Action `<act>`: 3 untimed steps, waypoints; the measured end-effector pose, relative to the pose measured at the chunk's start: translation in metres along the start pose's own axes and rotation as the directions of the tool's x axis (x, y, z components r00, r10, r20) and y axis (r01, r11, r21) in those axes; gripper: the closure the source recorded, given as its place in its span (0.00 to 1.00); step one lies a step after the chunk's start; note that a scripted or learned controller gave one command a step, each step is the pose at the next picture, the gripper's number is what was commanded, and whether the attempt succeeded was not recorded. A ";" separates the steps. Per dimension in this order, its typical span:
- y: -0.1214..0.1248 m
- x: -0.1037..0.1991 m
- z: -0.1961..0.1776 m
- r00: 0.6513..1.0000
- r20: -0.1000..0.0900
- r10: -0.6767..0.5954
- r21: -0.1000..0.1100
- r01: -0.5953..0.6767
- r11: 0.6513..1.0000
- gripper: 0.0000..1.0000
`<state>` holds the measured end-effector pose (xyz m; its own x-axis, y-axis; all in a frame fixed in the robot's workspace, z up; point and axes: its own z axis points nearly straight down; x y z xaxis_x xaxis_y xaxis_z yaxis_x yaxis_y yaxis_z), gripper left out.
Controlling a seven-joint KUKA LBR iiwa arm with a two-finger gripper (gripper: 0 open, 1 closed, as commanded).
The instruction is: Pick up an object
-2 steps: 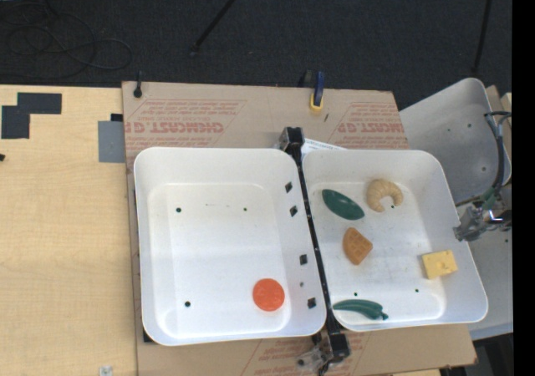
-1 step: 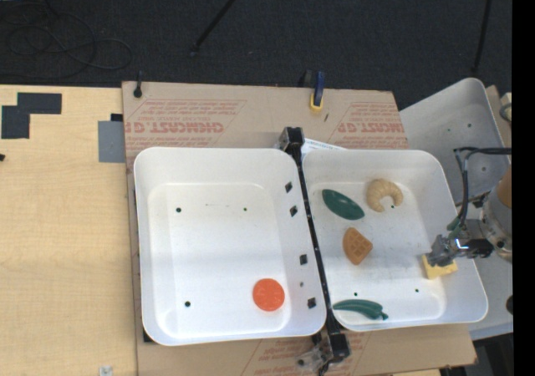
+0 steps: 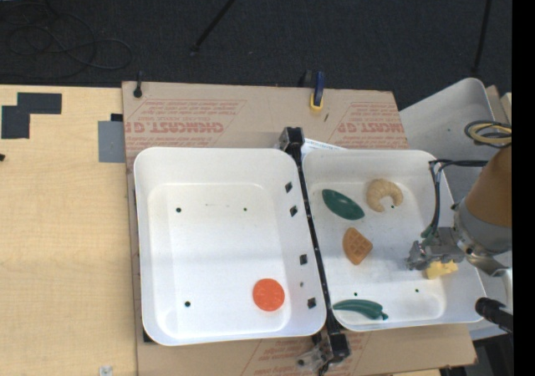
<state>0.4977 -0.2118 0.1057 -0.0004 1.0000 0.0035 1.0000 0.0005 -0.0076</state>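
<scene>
The arm [image 3: 491, 199] is cut off by the right edge, so little beyond its wrist is seen. The gripper [image 3: 428, 259] is small and blurred, and a yellow object [image 3: 441, 267], possibly a block, is partly covered by it. The right bin [image 3: 380, 160] has its far right rim hidden behind the arm.

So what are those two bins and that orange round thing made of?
The left bin and the right bin look like thin moulded plastic, white and smooth, judging by their rounded corners and soft sheen. The orange disc in the left bin looks matte and flat, with no glare; plastic or rubber perhaps, but the view leaves that open.
</scene>
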 end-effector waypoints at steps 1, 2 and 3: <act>-0.022 -0.003 -0.160 1.000 0.008 0.000 -0.019 0.000 1.000 1.00; -0.024 0.004 -0.081 1.000 -0.001 0.001 0.002 -0.001 1.000 1.00; -0.008 0.000 -0.012 1.000 0.000 0.001 0.000 -0.001 1.000 1.00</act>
